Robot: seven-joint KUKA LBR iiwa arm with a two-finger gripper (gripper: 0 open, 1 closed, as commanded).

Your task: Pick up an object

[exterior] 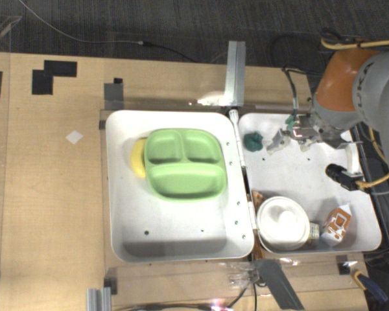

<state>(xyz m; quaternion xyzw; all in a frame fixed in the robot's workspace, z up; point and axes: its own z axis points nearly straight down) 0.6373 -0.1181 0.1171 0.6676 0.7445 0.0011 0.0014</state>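
My gripper (292, 137) hangs over the far part of the right bin (369, 241), with the arm reaching in from the right. A small teal object (252, 140) lies just to its left, close to the bin's left wall. Nothing shows in its grasp. At the near edge of this bin sits a white round bowl (282, 222), and a small brown and white carton (336, 224) lies to the bowl's right. In the left bin (168, 238) a green divided plate (184, 162) rests partly over a yellow object (137, 157).
A metal post (235, 70) stands at the back between the two bins. The wooden bench (45, 193) stretches to the left, with black markers (52, 75) at its far corner. Bare bin floor (305, 173) lies between the gripper and the bowl.
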